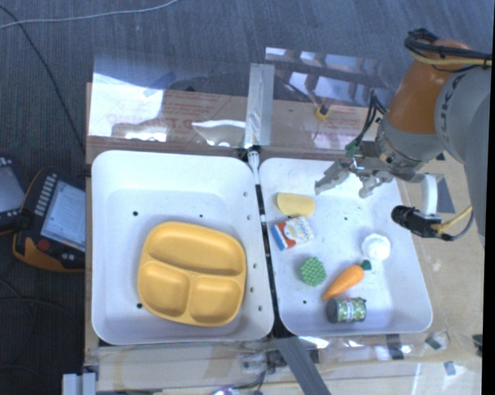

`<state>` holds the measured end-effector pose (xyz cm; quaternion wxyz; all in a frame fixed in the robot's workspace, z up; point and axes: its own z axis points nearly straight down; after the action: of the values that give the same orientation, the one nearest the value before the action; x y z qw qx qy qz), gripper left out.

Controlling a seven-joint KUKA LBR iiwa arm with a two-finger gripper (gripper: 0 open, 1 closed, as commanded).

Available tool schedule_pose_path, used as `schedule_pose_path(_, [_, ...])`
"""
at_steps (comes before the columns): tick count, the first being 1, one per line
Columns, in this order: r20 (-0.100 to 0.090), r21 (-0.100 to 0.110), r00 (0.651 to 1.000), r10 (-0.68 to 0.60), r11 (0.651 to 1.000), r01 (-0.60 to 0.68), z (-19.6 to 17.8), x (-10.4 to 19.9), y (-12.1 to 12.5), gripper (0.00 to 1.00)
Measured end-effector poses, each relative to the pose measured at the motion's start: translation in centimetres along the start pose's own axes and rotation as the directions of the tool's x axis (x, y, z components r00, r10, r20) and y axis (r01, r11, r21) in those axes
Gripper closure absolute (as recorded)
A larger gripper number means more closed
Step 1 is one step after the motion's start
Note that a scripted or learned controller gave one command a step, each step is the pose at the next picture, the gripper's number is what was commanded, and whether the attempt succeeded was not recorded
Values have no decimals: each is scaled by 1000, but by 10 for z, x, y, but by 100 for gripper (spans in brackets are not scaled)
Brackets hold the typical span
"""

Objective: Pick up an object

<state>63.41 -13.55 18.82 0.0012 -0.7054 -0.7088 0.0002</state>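
Dark grey carpet surrounds a bench (194, 110) that bears two shallow white bins side by side, with a teach pendant (56, 218) lying on the floor at the left. Left bin (118, 180) holds a yellow divided plate (192, 272), three compartments facing up, resting toward the bin's near half. Right bin (406, 311) holds the smaller things. Reaching in from the right, the grey arm (470, 103) with its orange band (417, 93) hangs over the far right corner of the right bin. Its gripper (349, 182) has its two fingers spread apart with nothing between them, above bare bin floor near the far wall.

Just beside the gripper, toward the divider, lies a pale yellow wedge-shaped piece (295, 204). Near it, against the divider, lies a small red, white and blue packet (288, 232). An orange toy carrot (345, 280) lies at a slant in the near half, its green top pointing at a white round object (376, 246). A green textured ball (312, 271) sits just left of the carrot, and a small green-labelled can (346, 309) lies on its side just beneath the carrot.
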Motion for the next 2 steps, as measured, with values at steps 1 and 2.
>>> schedule_pose_path(1, [1, 0, 942, -336, 942, 336, 79, -8, -74, 0])
schedule_pose_path(2, [6, -10, 901, -433, 901, 433, 97, -18, -81, 0])
